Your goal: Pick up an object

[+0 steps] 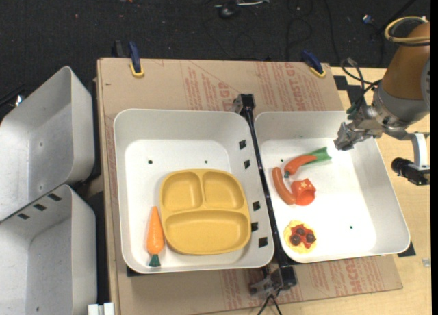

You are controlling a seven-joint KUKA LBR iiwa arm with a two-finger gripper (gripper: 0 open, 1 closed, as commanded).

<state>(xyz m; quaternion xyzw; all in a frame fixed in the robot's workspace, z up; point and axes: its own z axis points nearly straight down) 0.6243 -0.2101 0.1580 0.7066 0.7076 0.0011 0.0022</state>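
We see the gripper [344,139] hanging over the upper right part of the right bin [383,190], just beside the green end of a toy chili pepper [306,161], and we cannot tell how it is set, since it is small and dark against the white floor. The chili is our likely target: a curved red-orange body with a green stem, lying flat near the middle of that bin. The main risk, as we judge it, is crowding. A sausage [282,187] lies just beside the chili's red tip and a red pepper piece [303,191] sits touching or nearly touching the sausage, so a descent slightly off line could nudge a neighbour or close on two things. The chili's tapered, rounded shape could also let it roll or slip out. A small pizza toy [301,236] lies well apart, nearer the front rim. In the left bin [130,190] rest a yellow divided plate [205,212] and a carrot [155,233].
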